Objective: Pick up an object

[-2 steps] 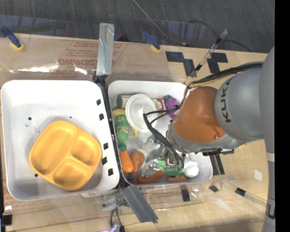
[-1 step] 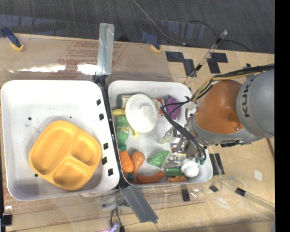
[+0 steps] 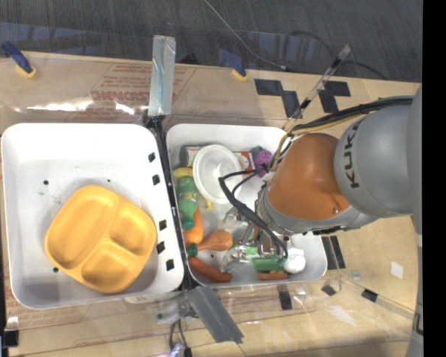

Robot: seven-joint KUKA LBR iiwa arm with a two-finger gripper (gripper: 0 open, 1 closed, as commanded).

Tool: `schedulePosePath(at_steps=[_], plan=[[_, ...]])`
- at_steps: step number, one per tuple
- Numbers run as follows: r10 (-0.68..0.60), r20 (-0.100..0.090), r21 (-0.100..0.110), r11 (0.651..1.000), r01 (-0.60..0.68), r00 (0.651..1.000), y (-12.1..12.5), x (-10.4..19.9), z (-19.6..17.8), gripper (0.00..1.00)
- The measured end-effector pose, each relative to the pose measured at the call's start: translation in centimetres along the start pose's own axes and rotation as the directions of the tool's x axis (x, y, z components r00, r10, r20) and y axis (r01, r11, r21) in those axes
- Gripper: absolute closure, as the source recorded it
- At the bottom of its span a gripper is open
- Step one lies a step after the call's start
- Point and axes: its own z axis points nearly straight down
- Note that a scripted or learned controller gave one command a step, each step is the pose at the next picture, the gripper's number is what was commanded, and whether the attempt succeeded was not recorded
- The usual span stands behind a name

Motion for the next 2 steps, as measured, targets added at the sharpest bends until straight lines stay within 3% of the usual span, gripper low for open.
schedulePosePath(at_steps=[1,2], plan=[[0.157,-0.007,0.003,0.988,-0.157,0.988,2.77,-0.71,0.19,0.00],[0.149,-0.005,0.003,0.989,-0.149,0.989,2.89,-0.84,-0.80,1.00]])
